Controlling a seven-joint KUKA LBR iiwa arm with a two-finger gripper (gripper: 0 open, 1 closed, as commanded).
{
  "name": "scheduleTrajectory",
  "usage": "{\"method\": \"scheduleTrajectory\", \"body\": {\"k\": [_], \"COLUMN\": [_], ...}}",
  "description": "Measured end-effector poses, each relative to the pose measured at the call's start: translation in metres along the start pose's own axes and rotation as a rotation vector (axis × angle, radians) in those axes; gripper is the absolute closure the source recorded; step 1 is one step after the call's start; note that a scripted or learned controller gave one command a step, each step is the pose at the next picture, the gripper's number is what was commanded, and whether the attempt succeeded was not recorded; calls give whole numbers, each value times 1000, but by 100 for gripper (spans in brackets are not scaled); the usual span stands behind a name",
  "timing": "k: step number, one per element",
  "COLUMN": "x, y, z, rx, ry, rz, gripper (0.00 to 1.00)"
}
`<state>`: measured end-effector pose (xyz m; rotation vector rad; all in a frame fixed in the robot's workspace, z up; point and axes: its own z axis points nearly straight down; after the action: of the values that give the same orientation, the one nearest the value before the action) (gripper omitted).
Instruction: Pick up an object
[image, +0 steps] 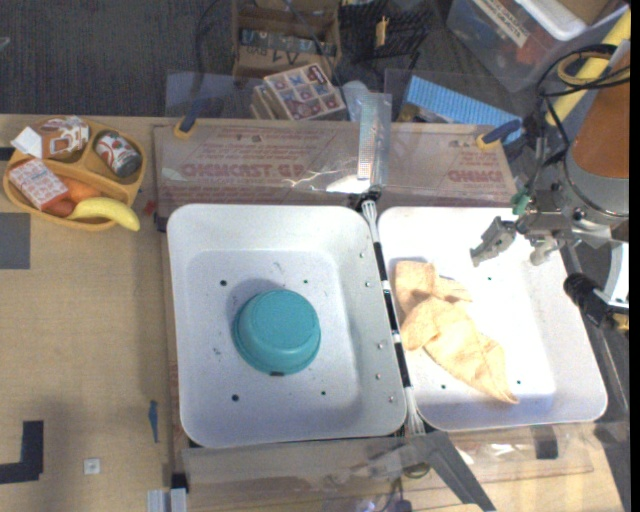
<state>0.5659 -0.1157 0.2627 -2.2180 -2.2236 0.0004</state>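
Hovering over the upper right part of the right bin, the arm's two-finger metal gripper (515, 243) has its fingers spread apart with nothing between them, and we see white bin floor under them.

From largest to smallest, we then see the light wooden bench (80, 330) carrying two shallow white plastic bins side by side. Next comes the left bin (200, 240), then the right bin (570, 360), their inner edges touching. Above the gripper sits the grey arm with its orange band (605, 140), entering from the right.

In the right bin, a crumpled tan cloth (445, 325) lies against the left wall, well apart from the gripper. In the left bin, a round teal plastic bowl (277, 331) rests upside down near the middle.

On the bench at far left sits a yellow divided tray (20, 185) holding toy food, with a yellow banana (105, 211) along its lower edge.
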Motion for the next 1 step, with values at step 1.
{"method": "scheduleTrajectory", "body": {"k": [1], "x": [-5], "y": [-42], "z": [158], "rx": [-1], "ry": [0], "rz": [-157], "gripper": [0]}}
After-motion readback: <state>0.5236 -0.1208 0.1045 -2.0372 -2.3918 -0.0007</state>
